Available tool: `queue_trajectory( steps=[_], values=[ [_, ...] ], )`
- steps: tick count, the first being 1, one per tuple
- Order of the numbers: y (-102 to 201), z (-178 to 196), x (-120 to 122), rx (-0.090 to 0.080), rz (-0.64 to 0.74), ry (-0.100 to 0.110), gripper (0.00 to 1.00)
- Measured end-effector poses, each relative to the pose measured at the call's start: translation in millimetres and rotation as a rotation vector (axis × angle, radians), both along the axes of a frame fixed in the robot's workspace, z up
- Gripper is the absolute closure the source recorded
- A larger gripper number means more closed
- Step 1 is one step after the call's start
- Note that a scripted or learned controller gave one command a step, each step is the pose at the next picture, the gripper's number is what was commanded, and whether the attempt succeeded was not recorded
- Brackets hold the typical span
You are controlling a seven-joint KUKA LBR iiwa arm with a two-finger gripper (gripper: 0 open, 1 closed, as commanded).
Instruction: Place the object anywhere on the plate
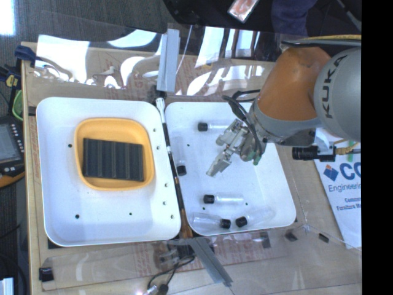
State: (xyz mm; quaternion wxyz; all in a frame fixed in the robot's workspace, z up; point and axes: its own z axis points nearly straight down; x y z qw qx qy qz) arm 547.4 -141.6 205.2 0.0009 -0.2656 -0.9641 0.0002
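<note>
Vials lie scattered in the right bin [279, 183], the nearest being a clear one with a black cap [223, 198] at about six o'clock from the gripper [216, 166], its long axis running nine to three. The gripper hangs above the bin floor with nothing visibly between its fingers; their spread cannot be told. The yellow plate [114, 131] sits in the left bin [55, 208], toward nine o'clock.

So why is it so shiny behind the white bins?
In the camera view, bright light glares off a clear panel behind the bins; the see-through tubes in the right bin look faint on the white, and the claw looks slightly blurry.
</note>
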Motion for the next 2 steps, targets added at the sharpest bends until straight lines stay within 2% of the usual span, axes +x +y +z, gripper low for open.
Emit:
queue_trajectory(
  steps=[1, 2],
  values=[
    [55.0, -4.3, 22.0, -0.001, -0.023, -0.003, 0.00],
    [140.6, -14.6, -31.8, -0.001, -0.450, 0.004, 0.00]
  ],
)
